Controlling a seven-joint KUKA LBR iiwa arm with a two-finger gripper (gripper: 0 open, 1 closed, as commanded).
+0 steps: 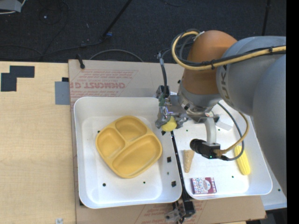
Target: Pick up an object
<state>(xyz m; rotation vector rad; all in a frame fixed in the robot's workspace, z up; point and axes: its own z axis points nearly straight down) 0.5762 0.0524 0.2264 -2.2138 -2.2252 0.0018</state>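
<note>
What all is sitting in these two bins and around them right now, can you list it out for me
shallow white plastic bins: two, white, side by side on the bench
yellow three-compartment plastic tray: one, yellow, in the left bin, lying flat
small yellow rounded object: one, yellow, at the divide between the bins, between the claw's fingers
tan cone-shaped object: one, tan, right bin, near its left wall
yellow toy corn cob: one, yellow, right bin, toward its right side
small red and white packet: one, red and white, right bin, near the front edge
flattened brown cardboard sheet: one, brown, under the bins
grey arm with orange band: one, reaching in from the right
claw: one, over the bins' divide
</note>
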